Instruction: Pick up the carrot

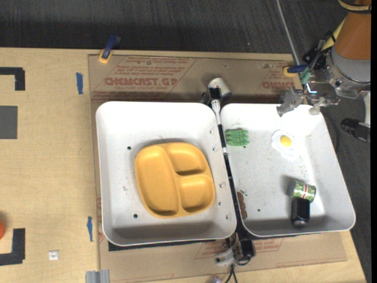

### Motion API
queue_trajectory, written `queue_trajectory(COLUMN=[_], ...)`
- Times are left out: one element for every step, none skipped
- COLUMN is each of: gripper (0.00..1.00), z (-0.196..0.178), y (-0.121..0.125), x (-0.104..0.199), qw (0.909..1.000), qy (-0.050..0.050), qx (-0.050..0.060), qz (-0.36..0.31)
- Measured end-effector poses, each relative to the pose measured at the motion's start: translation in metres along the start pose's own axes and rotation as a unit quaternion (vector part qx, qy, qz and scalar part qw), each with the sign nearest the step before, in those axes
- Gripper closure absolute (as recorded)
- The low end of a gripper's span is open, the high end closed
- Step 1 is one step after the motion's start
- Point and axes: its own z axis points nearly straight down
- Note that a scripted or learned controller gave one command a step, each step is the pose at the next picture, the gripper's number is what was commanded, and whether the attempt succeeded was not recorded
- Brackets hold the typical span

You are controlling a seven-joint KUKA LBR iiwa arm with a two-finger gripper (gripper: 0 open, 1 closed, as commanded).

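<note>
Tool (301,99) is parked over the right bin's (336,175) back edge, open-or-closed can't be told. What's probably the carrot (2,230) is spotted at the table's (47,158) far-left edge.

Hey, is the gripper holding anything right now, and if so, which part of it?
Nothing is visibly held. The gripper hangs over the right bin's far corner, apart from the fried egg, lettuce and can.

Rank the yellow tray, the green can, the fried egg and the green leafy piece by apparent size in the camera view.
1. yellow tray, by far the largest
2. fried egg
3. green can and green leafy piece: these look alike in size, so I won't rank them.
</note>
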Motion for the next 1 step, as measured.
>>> queue_trajectory(gripper=[0.00], z=[0.1007], y=[-0.0053], x=[-0.0480], qw=[0.9980], qy=[0.000], qx=[0.001], qz=[-0.064])
